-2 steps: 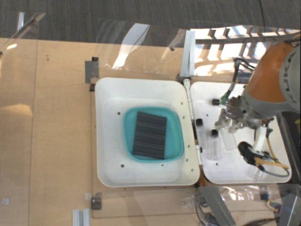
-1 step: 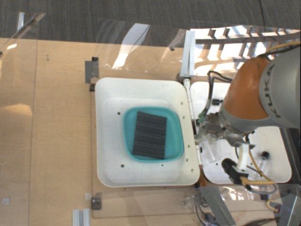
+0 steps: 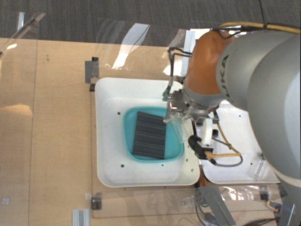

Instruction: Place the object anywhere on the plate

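bin (image 3: 108, 168) rim margin around plate (image 3: 129, 147)

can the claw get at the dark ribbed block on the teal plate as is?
Probably yes. The dark ribbed block lies flat on the teal plate in the left bin with nothing on top, and the claw hangs just off its right edge.

Object (image 3: 149, 135) on plate (image 3: 129, 147), left bin (image 3: 108, 168).
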